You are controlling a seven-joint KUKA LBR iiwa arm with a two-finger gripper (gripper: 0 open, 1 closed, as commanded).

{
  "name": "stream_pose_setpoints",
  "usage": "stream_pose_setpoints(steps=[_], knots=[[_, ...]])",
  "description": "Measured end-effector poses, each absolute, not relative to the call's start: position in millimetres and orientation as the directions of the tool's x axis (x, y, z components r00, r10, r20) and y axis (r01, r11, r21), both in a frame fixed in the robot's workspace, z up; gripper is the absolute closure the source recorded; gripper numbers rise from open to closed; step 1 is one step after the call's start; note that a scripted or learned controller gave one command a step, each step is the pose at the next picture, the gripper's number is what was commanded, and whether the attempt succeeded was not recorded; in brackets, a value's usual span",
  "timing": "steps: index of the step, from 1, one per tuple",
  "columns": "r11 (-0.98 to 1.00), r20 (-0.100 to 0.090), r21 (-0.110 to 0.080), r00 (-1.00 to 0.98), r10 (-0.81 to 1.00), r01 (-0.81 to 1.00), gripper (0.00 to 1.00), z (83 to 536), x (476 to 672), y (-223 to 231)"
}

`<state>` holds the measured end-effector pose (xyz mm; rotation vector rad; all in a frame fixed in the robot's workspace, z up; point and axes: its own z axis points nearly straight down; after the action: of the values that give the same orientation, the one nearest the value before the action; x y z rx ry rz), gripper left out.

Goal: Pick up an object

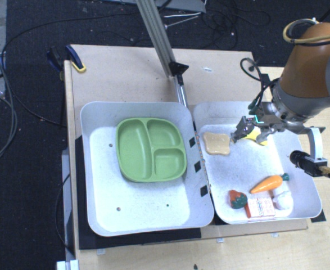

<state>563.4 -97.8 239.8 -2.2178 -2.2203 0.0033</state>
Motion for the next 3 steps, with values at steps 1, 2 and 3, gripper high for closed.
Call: stream_pose_setpoints(steps=[1,2,3], knots=[[0.001,0.0,-0.001,-0.001,1.0,1.0,0.0,240.9,564.1,-97.8],[-0.001,0.0,-0.005,0.001,1.0,1.0,0.0,196.3,563.6,-102.7],[-0.001,0.0,-0.004,0.001,1.0,1.0,0.0,152.6,564.5,-105.2]])
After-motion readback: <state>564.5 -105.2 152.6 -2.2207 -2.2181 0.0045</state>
